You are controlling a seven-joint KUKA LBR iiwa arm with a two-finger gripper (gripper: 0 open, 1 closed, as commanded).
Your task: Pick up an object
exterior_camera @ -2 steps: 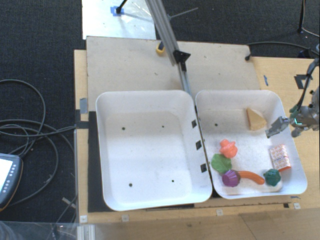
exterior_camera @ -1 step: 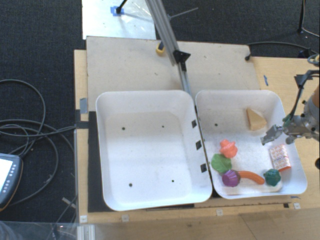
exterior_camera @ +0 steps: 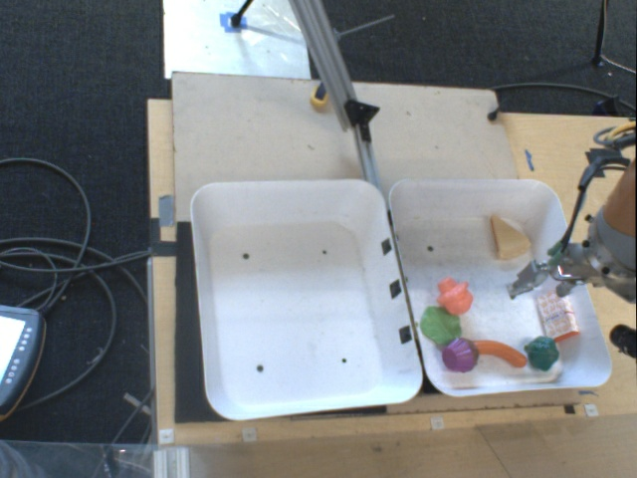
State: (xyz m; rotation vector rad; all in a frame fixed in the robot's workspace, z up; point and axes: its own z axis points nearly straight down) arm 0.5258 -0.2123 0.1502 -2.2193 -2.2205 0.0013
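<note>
Your tool [exterior_camera: 528, 282] hangs at the frame's right over the right bin [exterior_camera: 468, 195], apparently empty; I cannot tell its opening. Nearest sits the packet [exterior_camera: 557, 317], just below, handy to grab.

A pale board [exterior_camera: 269, 127] lies on the wooden table [exterior_camera: 557, 142], and a grey metal pole [exterior_camera: 333, 53] slants across it from the top toward the seam between the bins. Dark carpet [exterior_camera: 80, 68] surrounds the table, with black cables [exterior_camera: 60, 257] looping over it at left beside a handheld screen device [exterior_camera: 15, 352]. A white sheet [exterior_camera: 214, 23] marked with blue tape [exterior_camera: 231, 21] lies on the floor beyond the table.
</note>
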